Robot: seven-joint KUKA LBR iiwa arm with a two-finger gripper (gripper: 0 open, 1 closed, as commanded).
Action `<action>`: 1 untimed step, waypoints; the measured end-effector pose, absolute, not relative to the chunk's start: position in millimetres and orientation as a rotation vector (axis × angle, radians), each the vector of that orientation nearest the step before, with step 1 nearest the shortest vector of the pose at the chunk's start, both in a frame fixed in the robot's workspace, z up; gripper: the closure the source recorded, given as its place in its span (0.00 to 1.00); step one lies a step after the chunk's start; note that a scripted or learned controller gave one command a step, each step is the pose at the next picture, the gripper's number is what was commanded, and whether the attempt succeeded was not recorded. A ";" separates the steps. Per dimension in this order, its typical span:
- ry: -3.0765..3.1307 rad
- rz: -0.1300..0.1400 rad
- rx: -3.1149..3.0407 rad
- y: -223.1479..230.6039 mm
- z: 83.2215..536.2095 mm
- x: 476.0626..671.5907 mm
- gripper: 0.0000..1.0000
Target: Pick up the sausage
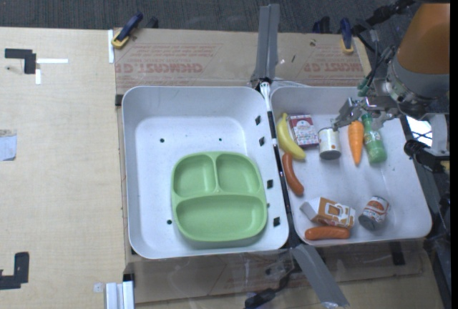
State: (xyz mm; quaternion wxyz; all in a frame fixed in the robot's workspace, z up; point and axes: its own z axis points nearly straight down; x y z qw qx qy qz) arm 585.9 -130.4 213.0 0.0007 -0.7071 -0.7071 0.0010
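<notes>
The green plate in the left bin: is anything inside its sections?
Nothing lies in the green plate; all three sections show bare. It rests flat on the left bin, so the floor beneath it is covered. The sausage lies in the right bin beside a banana.

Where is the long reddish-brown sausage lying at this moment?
The long reddish-brown sausage lies in the right white bin, along its left wall, just below the yellow banana.

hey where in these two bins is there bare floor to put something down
Left bin: bare floor all around the green plate, widest along the back wall and left side. Right bin: crowded; a small patch lies between the carrot and the can.
</notes>
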 end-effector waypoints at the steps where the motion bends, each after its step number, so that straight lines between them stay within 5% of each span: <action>1: -2.273 0.004 -2.165 -92.3 140.6 579.8 0.00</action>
